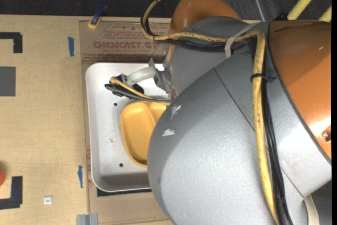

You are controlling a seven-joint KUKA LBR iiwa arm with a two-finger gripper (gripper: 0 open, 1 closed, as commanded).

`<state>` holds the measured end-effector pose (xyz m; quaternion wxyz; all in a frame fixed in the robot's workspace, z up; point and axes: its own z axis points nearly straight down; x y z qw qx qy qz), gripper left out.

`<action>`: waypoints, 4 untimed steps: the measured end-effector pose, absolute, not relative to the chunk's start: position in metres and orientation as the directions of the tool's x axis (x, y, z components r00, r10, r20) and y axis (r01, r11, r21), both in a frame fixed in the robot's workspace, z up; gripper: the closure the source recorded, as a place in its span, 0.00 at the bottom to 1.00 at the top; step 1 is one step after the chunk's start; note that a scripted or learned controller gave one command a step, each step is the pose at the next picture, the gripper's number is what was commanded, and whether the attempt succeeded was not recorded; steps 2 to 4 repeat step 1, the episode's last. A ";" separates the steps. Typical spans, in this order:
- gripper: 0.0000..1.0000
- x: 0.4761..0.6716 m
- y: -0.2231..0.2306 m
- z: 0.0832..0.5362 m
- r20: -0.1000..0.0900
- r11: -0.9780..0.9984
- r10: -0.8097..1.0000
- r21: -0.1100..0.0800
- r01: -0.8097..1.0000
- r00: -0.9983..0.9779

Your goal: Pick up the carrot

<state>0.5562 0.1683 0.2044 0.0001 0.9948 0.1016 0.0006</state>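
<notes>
The arm [247, 129] leans low over the white bin [100, 129], presumably reaching for the carrot, and hides most of it. A yellow dish [138, 131] lies in the bin. Where the carrot or gripper sits, or the gripper's state, I cannot tell.

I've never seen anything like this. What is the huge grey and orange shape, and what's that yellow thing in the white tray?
One camera, fixed above a workbench, looks down at a slant. The big grey and orange shape is a robot arm reaching in from the right, close to the lens, so it hides much of the scene. Beneath it sits a shallow white bin on a cardboard-covered bench. The yellow-orange object in the bin is partly covered; I cannot say what it is. Black and yellow cables hang near the arm's tip.
</notes>
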 end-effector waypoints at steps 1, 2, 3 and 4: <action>1.00 0.556 0.169 0.214 0.002 -0.979 0.202 0.001 0.202 0.979; 1.00 0.556 0.169 0.214 0.002 -0.979 0.202 0.001 0.202 0.979; 1.00 0.556 0.169 0.214 0.002 -0.979 0.202 0.001 0.202 0.979; 1.00 0.556 0.169 0.214 0.002 -0.979 0.202 0.001 0.202 0.979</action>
